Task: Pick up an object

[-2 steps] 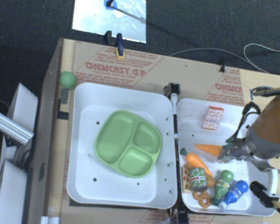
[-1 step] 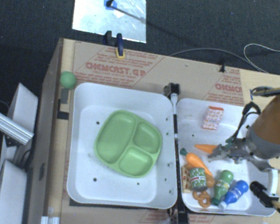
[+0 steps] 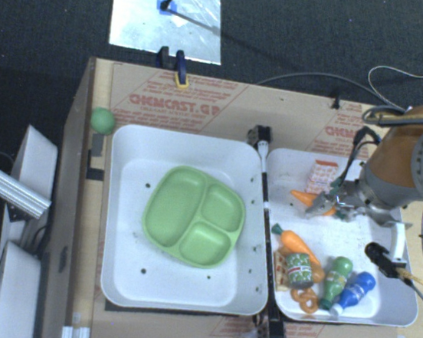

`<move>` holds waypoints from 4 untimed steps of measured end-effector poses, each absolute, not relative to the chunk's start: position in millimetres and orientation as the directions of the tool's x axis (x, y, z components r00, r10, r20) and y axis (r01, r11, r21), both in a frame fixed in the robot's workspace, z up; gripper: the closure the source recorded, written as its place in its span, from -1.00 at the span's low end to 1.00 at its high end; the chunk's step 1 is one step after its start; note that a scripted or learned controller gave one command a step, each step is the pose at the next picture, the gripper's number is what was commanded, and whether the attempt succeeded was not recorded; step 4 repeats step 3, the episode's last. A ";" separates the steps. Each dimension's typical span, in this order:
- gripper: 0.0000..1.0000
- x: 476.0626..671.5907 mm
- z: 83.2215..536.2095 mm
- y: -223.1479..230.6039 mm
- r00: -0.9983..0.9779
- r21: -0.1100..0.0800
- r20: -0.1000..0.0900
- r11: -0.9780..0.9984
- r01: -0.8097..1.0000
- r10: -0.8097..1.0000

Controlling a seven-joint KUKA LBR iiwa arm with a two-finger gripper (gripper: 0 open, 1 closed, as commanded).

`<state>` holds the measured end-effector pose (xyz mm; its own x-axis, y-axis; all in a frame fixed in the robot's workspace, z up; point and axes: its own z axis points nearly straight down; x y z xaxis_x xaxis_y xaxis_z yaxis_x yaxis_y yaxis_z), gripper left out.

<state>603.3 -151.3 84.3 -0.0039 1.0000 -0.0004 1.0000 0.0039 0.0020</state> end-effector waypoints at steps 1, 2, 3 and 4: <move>-1.00 657.7 85.1 -113.1 -0.005 0.004 0.000 0.005 1.000 1.000; 1.00 658.3 96.1 -114.0 -0.009 0.006 -0.002 0.009 1.000 1.000; 1.00 625.5 220.4 -74.3 -0.006 0.006 0.000 0.006 1.000 1.000; 1.00 625.5 220.4 -74.3 -0.006 0.006 0.000 0.006 1.000 1.000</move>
